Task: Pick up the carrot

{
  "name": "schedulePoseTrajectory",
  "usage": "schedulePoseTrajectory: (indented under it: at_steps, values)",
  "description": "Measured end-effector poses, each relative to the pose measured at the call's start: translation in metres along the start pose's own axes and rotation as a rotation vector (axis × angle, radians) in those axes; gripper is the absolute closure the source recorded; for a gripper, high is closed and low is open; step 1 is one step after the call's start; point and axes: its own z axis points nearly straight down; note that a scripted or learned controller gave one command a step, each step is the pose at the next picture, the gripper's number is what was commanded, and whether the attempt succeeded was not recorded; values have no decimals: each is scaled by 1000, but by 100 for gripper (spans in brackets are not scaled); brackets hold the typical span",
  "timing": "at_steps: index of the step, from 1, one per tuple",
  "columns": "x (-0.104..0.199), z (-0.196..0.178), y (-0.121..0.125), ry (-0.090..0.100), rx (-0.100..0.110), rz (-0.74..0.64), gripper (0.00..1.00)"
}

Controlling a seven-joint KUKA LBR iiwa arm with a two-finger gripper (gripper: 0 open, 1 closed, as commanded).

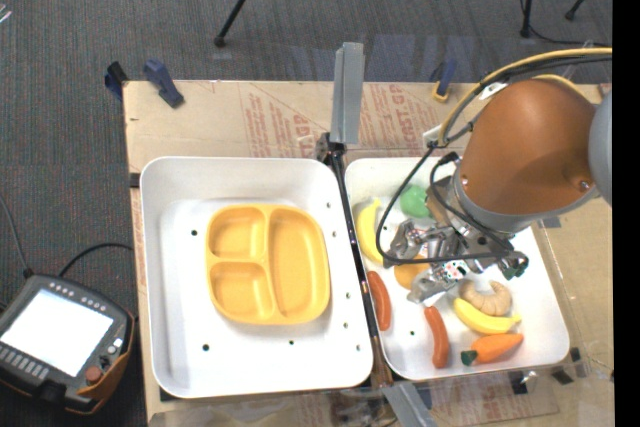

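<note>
The carrot (496, 347) lies in the right bin's (556, 315) near right corner, long axis roughly parallel to the near rim, green end leftward, while the pincer (440, 267) hangs beyond and left of it, its opening impossible to tell.

Cardboard-covered bench (250, 120), two white bins side by side on it, left bin (165, 265), right bin (545, 305)

I'm on one fixed camera above the bench (250, 120), looking down at a slant, far enough back for both white bins (165, 215).
</note>
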Motion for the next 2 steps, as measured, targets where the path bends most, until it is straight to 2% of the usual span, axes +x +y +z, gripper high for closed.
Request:
schedulePoseTrajectory:
  at_steps: [1,2]
  values:
    - [12,29,-18,13,-5,-560,100]
    - [77,-81,-95,8,0,-789,100]
